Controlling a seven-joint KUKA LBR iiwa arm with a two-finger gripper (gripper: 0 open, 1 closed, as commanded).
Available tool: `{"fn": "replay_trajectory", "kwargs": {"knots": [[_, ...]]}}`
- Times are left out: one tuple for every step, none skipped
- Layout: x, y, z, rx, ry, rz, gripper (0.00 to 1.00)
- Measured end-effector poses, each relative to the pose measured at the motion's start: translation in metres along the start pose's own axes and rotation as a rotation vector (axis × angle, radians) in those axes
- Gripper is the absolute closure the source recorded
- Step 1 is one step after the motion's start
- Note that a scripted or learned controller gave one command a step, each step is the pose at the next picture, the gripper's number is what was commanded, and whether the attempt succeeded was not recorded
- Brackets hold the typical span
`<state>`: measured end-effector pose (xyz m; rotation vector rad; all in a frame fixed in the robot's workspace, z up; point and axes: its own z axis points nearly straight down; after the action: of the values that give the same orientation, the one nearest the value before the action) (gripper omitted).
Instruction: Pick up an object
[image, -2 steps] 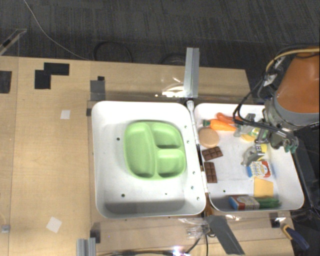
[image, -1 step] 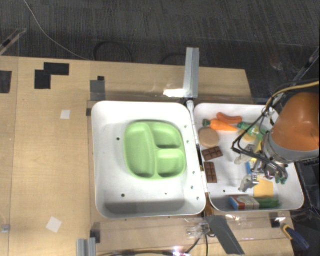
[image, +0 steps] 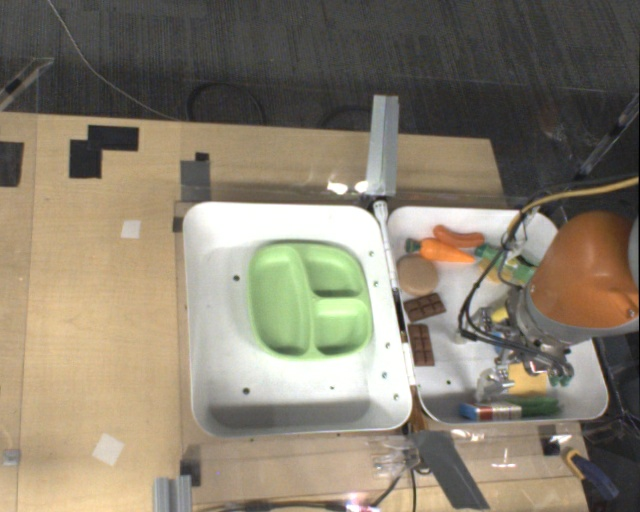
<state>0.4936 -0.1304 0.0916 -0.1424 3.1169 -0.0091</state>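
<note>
Left bin (image: 215, 300), well to the left of the gripper: holds a green divided plate (image: 308, 298), three compartments, upright. Right bin (image: 440, 400), under the arm: gripper (image: 515, 372) lowered near the front right corner, its grip state not discernible under cables and wrist. Yellow item (image: 533, 380) touching or just beneath the gripper; marker-like stick (image: 505, 409) just in front. Two chocolate bars (image: 421, 325) to the left, round brown cookie (image: 418, 273) beyond them, carrot (image: 447, 252) and sausage (image: 458, 237) at the far side.

robot lab (2 white bins (image: 215, 400))
</note>
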Motion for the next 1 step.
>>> {"fn": "replay_trajectory", "kwargs": {"knots": [[-0.0064, 0.0007, -0.0139, 0.004, -0.019, -0.008, 1.00]]}}
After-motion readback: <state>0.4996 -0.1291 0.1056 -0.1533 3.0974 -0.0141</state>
